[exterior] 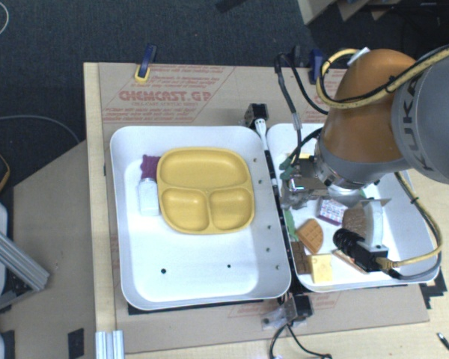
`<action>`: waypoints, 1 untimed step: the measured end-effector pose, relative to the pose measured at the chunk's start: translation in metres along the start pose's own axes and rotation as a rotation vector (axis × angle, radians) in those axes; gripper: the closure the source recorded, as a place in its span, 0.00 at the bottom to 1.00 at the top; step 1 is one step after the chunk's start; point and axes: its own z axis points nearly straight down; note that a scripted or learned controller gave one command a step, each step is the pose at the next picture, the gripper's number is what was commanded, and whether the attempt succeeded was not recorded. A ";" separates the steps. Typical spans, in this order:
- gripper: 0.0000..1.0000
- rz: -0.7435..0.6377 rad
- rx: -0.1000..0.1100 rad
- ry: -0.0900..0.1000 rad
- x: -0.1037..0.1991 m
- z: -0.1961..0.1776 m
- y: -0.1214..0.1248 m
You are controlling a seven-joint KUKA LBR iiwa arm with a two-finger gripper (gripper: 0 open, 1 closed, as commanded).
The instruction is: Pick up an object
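Note:
My gripper (296, 188) is low in the right bin (411, 223), close to its left wall, under the orange wrist band. Just below it lie a tan waffle-like piece (310, 234) and a yellow block (322, 268). To its right a purple and white packet (331, 212) rests beside a brown and white object (361, 219). A green item (287, 164) peeks out at the gripper's upper left. The arm hides the upper part of this bin. Nothing shows between the gripper's tips.
The left bin (202, 275) holds a yellow divided plate (206, 188), with a purple item (149, 166) and a small white bottle (147, 197) by its left side. The wall between the bins runs just left of the gripper.

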 end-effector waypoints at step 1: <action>1.00 0.004 0.001 -0.002 0.009 0.016 -0.010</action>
